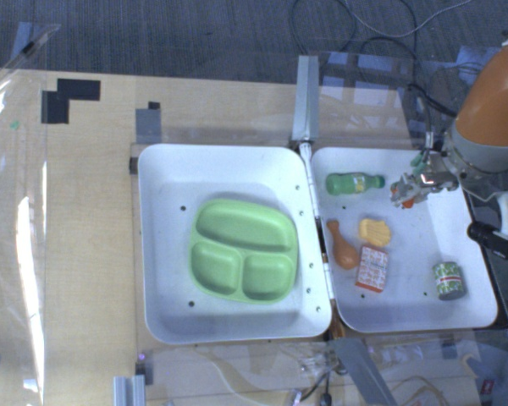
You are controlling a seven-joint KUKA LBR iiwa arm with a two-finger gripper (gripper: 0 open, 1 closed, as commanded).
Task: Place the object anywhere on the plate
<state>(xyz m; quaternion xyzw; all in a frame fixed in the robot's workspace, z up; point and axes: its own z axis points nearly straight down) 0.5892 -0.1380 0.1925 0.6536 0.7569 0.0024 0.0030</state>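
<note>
Pale wooden bench [76,252] — two shallow white bins side by side, left bin [161,311], right bin [474,307]

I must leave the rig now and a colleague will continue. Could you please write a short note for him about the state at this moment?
Gripper: over the upper part of the right white bin, beside the green plastic bottle; nothing visibly held, finger state unclear.
Things: the bottle, a yellow ridged piece, an orange-brown drumstick-shaped toy, a red and white flat packet and a small green can all lie in the right bin. The green three-compartment plate sits in the left white bin.
Done: nothing is on the plate.
Left: pick one object, carry it over, set it on the plate.
</note>
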